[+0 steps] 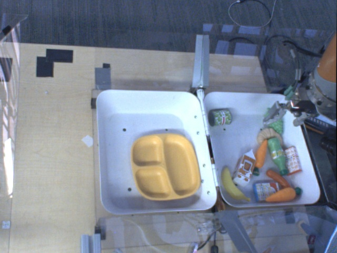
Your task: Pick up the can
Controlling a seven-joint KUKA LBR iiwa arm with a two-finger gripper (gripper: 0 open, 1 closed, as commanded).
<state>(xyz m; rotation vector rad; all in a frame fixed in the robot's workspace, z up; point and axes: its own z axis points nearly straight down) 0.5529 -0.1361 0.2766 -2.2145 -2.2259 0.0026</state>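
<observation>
**Can lying in the right bin, arm at the right edge**

Can (220, 117), green with a pale label, is seen lying on its side in the upper left part of the right bin (239, 141), close to the wall shared with the left bin (113, 141). Bare white floor surrounds it, and it is well apart from the other items.

The jaws (281, 111) are seen at the upper right of the right bin, on the end of the grey arm (324, 88) with its orange band, which comes in from the right edge of the frame. Whether the jaws are spread or pressed together cannot be told, and nothing is seen between them. They are well apart from the can.

Below the jaws a cluster of items is gathered in the lower right of the bin: a green bottle (276, 154), two carrots (281, 195), a banana (231, 185) along the lower left, a small white and brown carton (245, 167), and a red and white packet (292, 159).

A yellow divided tray (166, 165) is set in the middle of the left bin. Both bins are carried on a pale wooden worktop (52, 157).
</observation>
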